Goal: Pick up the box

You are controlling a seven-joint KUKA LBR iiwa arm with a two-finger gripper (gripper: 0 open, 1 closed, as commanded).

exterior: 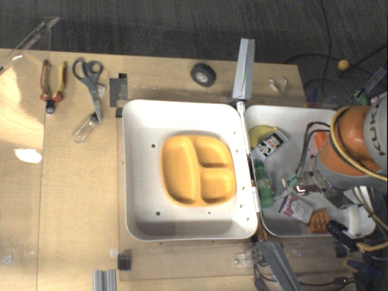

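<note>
I look down on the bench (73, 211) from above. Two white bins sit side by side, and their edges touch in the middle. The left bin (136, 168) has a big yellow tray (197, 168) in its middle, with bare white floor all around it out to the walls. The right bin (291, 115) is much more crowded. The box (270, 143) is small, black and white, and it lies near the top left corner of this bin, close to the wall shared with the other bin. A yellow thing (260, 131) touches its top side. Some green bits (262, 180) lie below it along the same wall. A pink packet (296, 208) lies near the bottom edge, and an orange thing (317, 220) is just beside it. There is open white floor to the right of the box, between it and my arm. My arm (357, 144) comes in from the right and leans over the right side of this bin. Its orange band faces up, and black cables loop around it. My gripper (301, 188) points down and to the left. It sits just above the pink packet and well apart from the box. I cannot tell if it is spread or pressed together, because it is small and dark here. Outside the bins, scissors (91, 83) and pliers (51, 83) lie at the top left of the bench, and a roll of tape (203, 74) lies above the left bin.
</note>
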